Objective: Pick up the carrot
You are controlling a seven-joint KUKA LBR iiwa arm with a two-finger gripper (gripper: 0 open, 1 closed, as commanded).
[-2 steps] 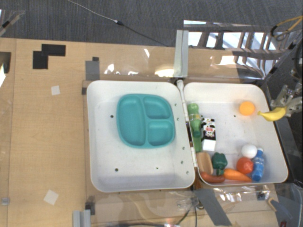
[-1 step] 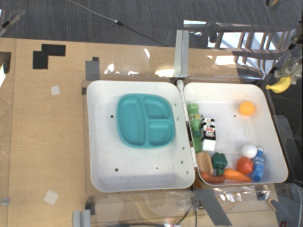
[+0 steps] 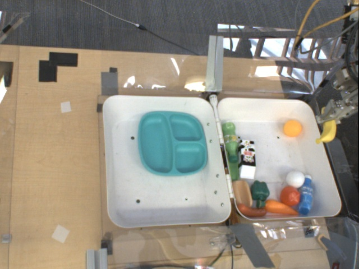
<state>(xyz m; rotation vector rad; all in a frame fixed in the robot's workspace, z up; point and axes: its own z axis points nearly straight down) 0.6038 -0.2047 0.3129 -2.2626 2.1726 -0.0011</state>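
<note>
Lying at right bin front: carrot (image 3: 280, 208), hemmed by tomato (image 3: 289, 195), broccoli (image 3: 259, 190), sausage (image 3: 252, 210); end effector (image 3: 336, 112) state unclear.

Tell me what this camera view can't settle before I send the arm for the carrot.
- Gripper: at the right edge beside a yellow piece; finger state too small and cluttered to judge.
- Carrot: crowded by the red ball, broccoli and red sausage; whether they touch is unclear.
- Blue bottle: label too small to read.
- Black-and-white carton: print blurred.
</note>
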